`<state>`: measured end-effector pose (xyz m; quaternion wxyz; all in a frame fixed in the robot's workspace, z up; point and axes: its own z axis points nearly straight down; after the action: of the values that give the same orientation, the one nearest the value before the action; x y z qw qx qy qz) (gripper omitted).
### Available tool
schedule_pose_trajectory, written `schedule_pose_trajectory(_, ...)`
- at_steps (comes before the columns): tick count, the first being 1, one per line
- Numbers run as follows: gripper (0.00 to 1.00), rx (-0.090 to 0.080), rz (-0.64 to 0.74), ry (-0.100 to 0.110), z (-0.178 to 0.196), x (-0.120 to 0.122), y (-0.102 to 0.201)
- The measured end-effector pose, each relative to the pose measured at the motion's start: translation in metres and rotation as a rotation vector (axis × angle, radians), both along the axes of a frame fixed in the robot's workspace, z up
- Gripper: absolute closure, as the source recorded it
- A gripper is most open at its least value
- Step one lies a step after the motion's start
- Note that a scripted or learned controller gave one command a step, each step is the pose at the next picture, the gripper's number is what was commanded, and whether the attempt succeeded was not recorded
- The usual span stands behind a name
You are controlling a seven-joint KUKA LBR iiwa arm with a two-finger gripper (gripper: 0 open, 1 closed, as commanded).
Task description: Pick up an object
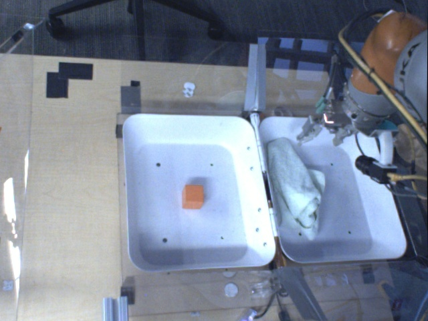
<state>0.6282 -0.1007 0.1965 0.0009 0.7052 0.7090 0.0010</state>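
A small orange cube (193, 196) lies in the left white bin (144, 146); a crumpled white cloth (295, 181) lies in the right white bin (374, 219).

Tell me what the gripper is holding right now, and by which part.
Nothing is held. The gripper hangs open over the far end of the right bin, with only air between its fingers. The white towel lies below it and the orange cube sits in the left bin.

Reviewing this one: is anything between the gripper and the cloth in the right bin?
Nothing visible. The gripper, fingers spread, is over the far end of the right bin, and the white cloth lies just beside it along that bin's left wall. The orange cube sits in the left bin, beyond the divider.
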Motion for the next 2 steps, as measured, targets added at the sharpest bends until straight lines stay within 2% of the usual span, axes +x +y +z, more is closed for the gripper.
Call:
schedule_pose_trajectory(1,0.00,-0.002,-0.003,-0.004,0.101,0.010,-0.052)
schedule_pose_trajectory(2,1.00,-0.005,0.003,-0.008,0.112,0.012,-0.050)
